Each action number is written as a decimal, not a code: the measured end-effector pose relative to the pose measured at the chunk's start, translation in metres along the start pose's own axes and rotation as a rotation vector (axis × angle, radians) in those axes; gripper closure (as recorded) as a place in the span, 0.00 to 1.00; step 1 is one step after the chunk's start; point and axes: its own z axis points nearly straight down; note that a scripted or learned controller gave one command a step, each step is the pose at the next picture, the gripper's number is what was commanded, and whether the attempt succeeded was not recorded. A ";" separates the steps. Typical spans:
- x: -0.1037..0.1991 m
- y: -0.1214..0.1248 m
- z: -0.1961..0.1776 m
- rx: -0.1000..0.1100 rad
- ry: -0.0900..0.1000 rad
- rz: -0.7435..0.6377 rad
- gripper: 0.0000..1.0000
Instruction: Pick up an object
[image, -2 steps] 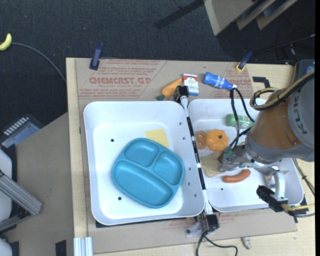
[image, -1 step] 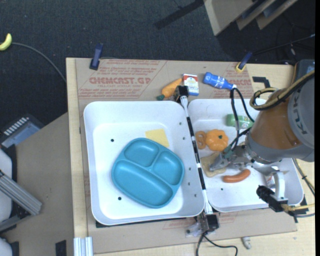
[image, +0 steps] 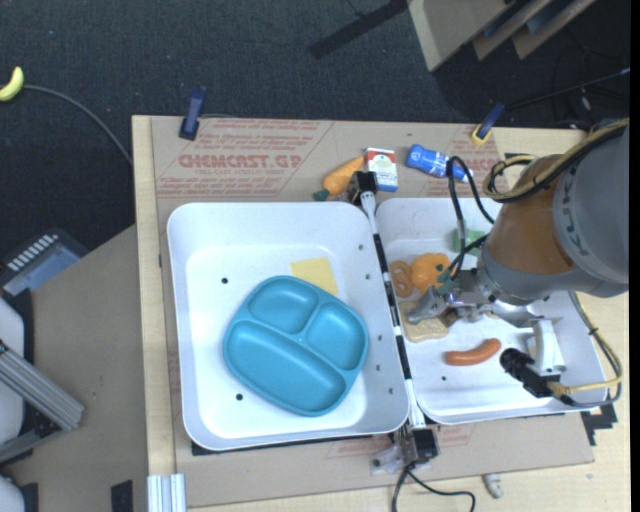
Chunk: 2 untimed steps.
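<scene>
Low over the right bin (image: 440, 408), the gripper (image: 447, 300) sits close to the divider between the two bins; whether it is apart, together or clamped on anything I cannot tell, since the arm's wrist covers much of it. Room is tight there: the divider wall stands just to its left and the grey and orange arm (image: 560, 235) fills the bin's upper right. More bare floor lies along the right bin's near edge. The left bin (image: 200, 240) is roomier, with a blue divided plate (image: 295, 343) in its middle and a yellow cheese slice (image: 315, 272) just behind it.

Right at the gripper lie an orange round piece of toy food (image: 430, 268), a brownish pretzel-like piece (image: 402, 278) beside the divider, and a tan bread slice (image: 427, 327) just below the gripper. A reddish-orange sausage (image: 471, 352) lies a little nearer the front, apart from the gripper. On the table (image: 160, 300) behind the bins sit a small carton (image: 381, 168) and a blue can (image: 428, 160).
</scene>
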 end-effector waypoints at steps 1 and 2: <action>-0.021 0.062 0.000 -0.003 -0.001 -0.001 0.00; -0.032 0.114 0.002 0.024 0.007 0.003 0.00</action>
